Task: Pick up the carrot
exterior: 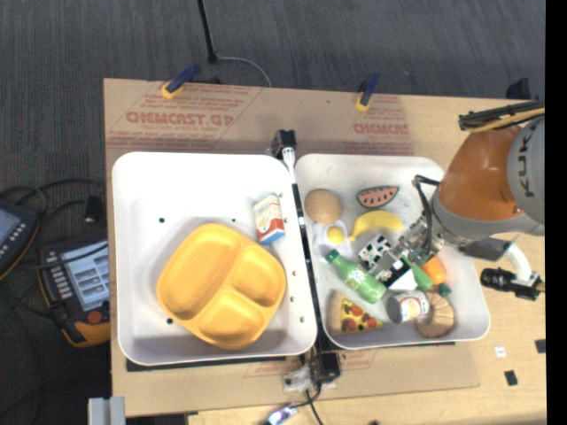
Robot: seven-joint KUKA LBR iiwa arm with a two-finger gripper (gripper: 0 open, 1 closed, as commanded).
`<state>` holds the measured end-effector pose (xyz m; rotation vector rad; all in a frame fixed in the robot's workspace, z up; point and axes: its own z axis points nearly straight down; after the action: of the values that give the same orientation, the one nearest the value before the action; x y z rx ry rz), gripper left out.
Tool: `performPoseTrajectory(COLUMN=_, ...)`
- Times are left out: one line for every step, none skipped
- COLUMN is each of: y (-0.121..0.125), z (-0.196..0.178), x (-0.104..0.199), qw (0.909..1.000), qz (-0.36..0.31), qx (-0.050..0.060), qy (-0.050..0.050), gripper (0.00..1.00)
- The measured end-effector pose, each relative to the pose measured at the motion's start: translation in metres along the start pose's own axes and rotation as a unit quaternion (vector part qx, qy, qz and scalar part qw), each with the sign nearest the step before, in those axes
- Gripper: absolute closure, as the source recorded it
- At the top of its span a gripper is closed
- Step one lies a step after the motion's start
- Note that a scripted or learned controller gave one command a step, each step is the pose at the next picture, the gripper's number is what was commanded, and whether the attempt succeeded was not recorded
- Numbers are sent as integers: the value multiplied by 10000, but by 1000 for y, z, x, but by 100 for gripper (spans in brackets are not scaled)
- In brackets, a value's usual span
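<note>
Arm: the grey arm with its orange band reaches in from the right, over the far right part of the right bin.
Hand: the hand is low inside the right bin, among the toys, pointing down and to the left. Whether it is open or closed cannot be told; its tip is lost in the clutter.
Carrot: the carrot lies in the right bin near its right wall, just beside the hand on its near right side, orange with a bit of green at its near end. It lies in the bin and is not lifted.
Right bin: the right bin also holds a brown egg-like ball, a watermelon slice, a banana, a green bottle, a black-and-white block, a pizza slice, a can and a brown round piece at the near right corner.
Left bin: the left bin carries a yellow divided plate at its near middle and a small carton against its right wall.
Table: the table is covered by printed cardboard, held by two clamps at the far edge.
</note>
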<state>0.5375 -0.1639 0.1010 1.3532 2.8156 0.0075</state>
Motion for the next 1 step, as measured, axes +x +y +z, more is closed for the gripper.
performPoseTrajectory(y=-8, z=10, x=-47, qw=9650, qz=-2623, qx=-15, qy=50, gripper=100)
